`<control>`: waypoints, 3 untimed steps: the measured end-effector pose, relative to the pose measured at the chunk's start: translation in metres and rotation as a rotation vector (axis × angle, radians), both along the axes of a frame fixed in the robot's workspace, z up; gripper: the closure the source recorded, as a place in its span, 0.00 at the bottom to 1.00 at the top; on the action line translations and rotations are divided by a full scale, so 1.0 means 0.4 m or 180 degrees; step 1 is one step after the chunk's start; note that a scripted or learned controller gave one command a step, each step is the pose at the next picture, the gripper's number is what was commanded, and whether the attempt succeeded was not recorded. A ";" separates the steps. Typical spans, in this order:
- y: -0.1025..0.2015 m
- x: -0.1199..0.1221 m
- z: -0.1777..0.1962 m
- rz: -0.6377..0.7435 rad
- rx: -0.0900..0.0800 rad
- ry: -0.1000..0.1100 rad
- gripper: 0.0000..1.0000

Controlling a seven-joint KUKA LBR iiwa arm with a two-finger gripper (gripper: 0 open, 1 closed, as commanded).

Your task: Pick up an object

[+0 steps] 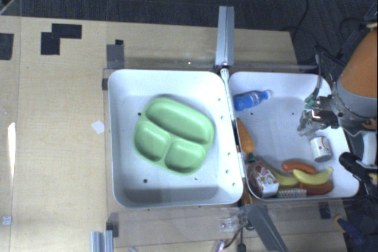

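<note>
Hand [316, 118] over right bin [283, 133], near its right wall; I cannot tell its state. Small white can [321, 148] just below it. Blue bottle [250, 99] at top left, banana [313, 176] along the front edge. Green divided tray [173, 134] in left bin [124, 144].

bins [177, 81]: glossy white plastic | bench [53, 127]: pale matt wood | tray [173, 134]: smooth green plastic
</note>
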State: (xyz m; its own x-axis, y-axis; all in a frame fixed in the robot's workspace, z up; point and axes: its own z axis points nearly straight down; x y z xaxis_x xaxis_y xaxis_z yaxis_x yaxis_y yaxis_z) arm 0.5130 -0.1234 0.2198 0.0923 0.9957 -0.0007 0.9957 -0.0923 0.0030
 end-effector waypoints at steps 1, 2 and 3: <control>0.002 0.005 0.022 0.0023 -0.0002 -0.0004 1.00; 0.092 -0.058 0.205 0.0850 -0.0006 -0.0007 1.00; -0.031 -0.061 0.201 -0.0268 -0.0004 0.0002 1.00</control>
